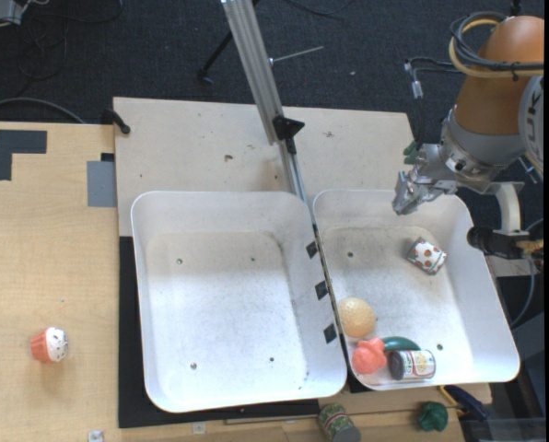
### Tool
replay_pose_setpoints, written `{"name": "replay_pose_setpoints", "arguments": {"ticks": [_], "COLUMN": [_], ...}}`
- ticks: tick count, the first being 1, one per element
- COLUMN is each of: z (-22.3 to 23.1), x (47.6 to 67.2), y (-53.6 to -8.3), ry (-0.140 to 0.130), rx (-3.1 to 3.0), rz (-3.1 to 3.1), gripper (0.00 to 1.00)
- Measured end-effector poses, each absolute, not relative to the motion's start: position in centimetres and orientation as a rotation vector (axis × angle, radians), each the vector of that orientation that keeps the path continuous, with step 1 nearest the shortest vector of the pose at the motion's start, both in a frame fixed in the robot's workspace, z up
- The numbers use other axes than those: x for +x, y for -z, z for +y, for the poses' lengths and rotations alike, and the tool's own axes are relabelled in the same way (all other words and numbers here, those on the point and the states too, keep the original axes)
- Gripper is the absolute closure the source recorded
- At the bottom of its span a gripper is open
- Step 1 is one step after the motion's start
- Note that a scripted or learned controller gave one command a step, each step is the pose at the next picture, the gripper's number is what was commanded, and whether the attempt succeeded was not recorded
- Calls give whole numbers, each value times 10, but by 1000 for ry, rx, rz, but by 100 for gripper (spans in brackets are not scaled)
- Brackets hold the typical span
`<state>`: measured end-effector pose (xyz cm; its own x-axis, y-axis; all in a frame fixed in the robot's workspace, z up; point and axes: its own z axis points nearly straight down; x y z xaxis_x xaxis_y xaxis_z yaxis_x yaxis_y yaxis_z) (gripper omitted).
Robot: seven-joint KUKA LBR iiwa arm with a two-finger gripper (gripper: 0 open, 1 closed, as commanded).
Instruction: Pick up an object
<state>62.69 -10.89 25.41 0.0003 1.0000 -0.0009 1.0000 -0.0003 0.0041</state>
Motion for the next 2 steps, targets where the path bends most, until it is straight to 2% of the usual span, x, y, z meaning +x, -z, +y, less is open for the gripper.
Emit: {"name": "replay_pose_setpoints", "arguments": {"ticks": [2], "z": [-14], "x": [589], "y": [-230], "ry": [4], "rx": [2221], "rz": [2230], "gripper": [100]}}
